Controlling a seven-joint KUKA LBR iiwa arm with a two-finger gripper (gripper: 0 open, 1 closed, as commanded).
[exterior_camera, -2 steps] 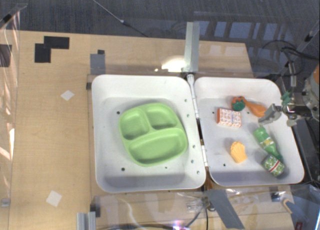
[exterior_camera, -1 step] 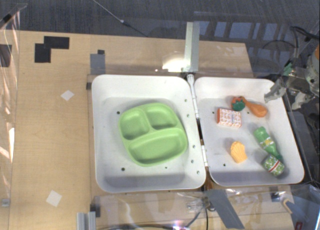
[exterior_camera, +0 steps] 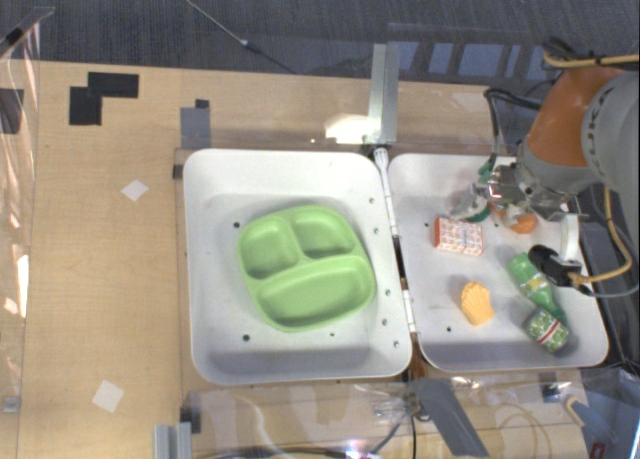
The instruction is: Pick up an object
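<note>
Gripper [exterior_camera: 490, 192] hangs just above-right of the patterned packet [exterior_camera: 459, 236]; its opening is seemingly indiscernible here.

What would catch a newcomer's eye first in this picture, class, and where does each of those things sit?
The bright green divided plate stands out most, lying in the middle of the left bin. Next comes the grey arm with its orange band, reaching in over the upper right of the right bin. Below it lie a yellow-orange piece, a red-and-white patterned packet and two green bottles.
</note>
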